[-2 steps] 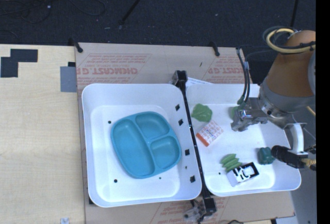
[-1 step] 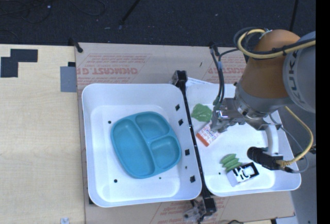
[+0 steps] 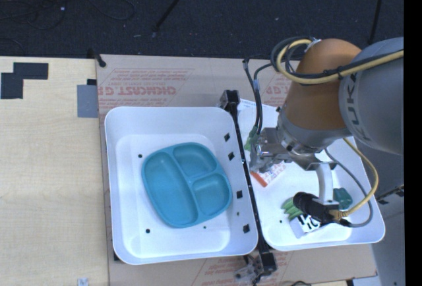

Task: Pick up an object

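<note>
The arm's orange band [image 3: 321, 90] hangs over the right bin [image 3: 369, 228], and the gripper [image 3: 269, 154] sits low at that bin's left side, just beside the dividing wall it shares with the left bin [image 3: 125, 179]; the grey wrist housing covers the working end, so I cannot tell how the jaws stand or whether anything is caught in them. The likeliest target, by my judgement, is the small white-and-red flat item [image 3: 271, 174] lying in the right bin just below the gripper, near the divider; it looks like a thin packet or card, so probably light, somewhat flexible, and awkward to pinch flat off the floor; taking it across its narrow width, or by a raised edge, seems the best hold. Further toward the right bin's front lie a green item [image 3: 291, 205] and a teal piece [image 3: 342, 197], with a white label-like piece [image 3: 310, 223] just in front; a black cable end crosses them, and their shapes are too small to read; they look light and small, easy to nudge aside rather than grasp. The blue divided plate [image 3: 186, 183] lies flat in the middle of the left bin, well apart from the gripper; it appears to be stiff, smooth plastic, light but wide and slippery; only its rim would offer a hold, and it lies slightly turned relative to the left bin's walls.
</note>
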Robot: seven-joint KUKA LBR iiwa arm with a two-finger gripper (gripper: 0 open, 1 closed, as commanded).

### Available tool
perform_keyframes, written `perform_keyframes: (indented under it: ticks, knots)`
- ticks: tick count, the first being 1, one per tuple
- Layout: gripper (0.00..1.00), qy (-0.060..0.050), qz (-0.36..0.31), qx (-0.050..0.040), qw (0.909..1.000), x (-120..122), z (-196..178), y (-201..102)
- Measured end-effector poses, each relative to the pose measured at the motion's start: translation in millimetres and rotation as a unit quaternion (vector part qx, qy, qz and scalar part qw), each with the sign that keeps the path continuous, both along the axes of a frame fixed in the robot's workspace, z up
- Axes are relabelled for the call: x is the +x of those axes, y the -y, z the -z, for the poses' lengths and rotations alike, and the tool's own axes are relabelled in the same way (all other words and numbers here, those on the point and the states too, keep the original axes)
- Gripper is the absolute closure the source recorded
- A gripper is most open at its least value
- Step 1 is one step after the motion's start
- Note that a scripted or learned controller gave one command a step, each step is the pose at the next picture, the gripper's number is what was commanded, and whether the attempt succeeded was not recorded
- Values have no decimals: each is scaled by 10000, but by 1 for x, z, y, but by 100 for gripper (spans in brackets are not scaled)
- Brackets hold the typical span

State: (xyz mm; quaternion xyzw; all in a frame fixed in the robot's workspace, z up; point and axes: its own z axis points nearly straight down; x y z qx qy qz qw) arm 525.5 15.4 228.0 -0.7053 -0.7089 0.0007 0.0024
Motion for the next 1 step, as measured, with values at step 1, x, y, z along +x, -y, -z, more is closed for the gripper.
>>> perform_keyframes:
  ticks: [1]
  knots:
    - [100,5,-5,0,10000,5,-3,-61]
